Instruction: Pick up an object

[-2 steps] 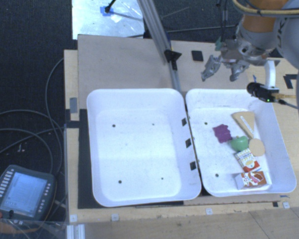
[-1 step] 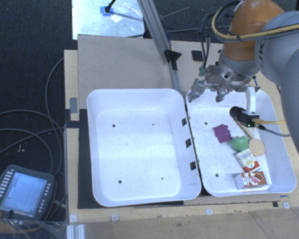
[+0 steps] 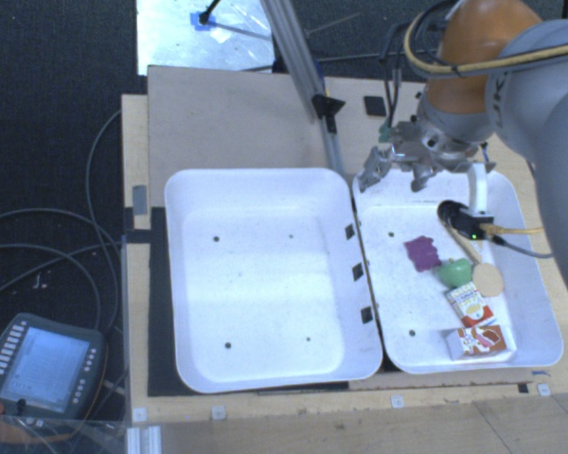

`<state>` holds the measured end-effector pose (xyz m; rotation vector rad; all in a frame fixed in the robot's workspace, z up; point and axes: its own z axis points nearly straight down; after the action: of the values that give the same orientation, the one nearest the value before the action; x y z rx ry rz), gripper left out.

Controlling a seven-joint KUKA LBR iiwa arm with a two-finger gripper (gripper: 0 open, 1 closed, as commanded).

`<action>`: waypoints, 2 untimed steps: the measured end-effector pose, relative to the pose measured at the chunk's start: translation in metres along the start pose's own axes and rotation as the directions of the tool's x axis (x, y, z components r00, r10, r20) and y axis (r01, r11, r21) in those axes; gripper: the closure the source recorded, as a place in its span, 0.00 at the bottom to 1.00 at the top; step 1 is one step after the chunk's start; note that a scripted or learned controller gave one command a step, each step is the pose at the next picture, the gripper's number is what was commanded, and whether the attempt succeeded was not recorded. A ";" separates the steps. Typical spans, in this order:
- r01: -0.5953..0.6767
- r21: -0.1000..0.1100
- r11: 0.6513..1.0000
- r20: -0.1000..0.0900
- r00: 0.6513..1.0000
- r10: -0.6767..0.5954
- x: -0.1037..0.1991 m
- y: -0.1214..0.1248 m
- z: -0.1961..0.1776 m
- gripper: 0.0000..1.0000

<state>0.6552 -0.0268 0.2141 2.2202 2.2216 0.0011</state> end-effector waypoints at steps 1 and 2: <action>0.000 0.000 1.000 0.000 1.000 0.000 0.000 0.000 0.000 0.00; 0.081 0.002 0.997 -0.002 0.997 -0.081 0.072 -0.028 0.025 0.00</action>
<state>0.6268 0.0448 0.1894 2.1298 2.3119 0.0002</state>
